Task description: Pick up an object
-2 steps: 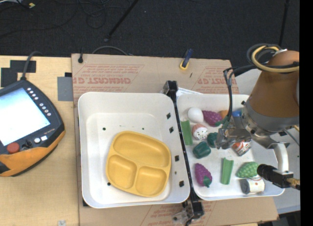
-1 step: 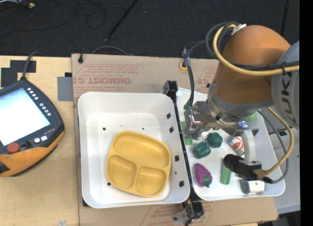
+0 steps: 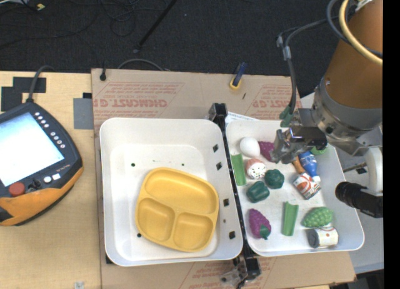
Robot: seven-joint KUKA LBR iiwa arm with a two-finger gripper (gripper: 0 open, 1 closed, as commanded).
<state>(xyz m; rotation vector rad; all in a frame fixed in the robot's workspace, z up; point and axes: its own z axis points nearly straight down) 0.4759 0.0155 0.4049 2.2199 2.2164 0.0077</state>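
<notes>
Two white bins are borne by a cardboard-covered desk (image 3: pixel 162 97) before dark carpet (image 3: pixel 156 19). A yellow tray (image 3: pixel 177 209) lies in the left bin (image 3: pixel 119 150). The gripper (image 3: pixel 286 147) hangs over the toy-filled right bin (image 3: pixel 350 231).

Arm (image 3: pixel 356 62) reaching in from right, claw (image 3: pixel 284 150) lowered.

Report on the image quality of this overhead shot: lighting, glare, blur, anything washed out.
Camera view: lighting is even and soft, with faint shadows under the yellow tray; the pendant screen at the left is washed out to blank white; the white bins are bright but keep their edges; the arm's orange band is close and soft-focused; the gripper and small toys are slightly blurry.
</notes>
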